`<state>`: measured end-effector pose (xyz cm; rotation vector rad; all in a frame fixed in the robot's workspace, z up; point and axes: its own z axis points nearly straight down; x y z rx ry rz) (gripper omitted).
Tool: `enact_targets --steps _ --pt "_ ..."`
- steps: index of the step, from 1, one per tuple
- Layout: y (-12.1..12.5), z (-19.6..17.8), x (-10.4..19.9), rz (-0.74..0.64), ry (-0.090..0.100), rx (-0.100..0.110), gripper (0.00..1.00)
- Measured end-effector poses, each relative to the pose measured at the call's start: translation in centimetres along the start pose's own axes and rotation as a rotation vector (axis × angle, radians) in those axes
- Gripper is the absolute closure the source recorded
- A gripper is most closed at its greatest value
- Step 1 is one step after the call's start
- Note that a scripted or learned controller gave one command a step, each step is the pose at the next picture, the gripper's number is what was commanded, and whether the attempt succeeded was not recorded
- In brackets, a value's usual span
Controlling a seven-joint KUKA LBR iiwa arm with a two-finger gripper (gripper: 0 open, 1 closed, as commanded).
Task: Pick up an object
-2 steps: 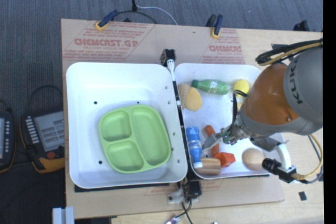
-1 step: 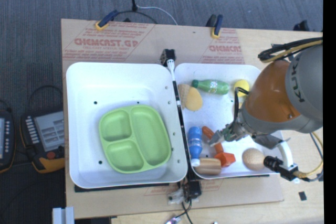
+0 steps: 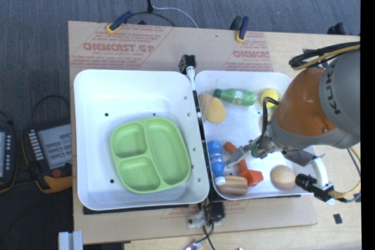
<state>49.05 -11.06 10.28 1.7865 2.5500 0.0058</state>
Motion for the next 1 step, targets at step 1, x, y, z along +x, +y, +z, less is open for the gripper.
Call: enact_targets --steps 1 --pt "0.05 -0.90 0.12 0.000 0.003 0.002 1.00"
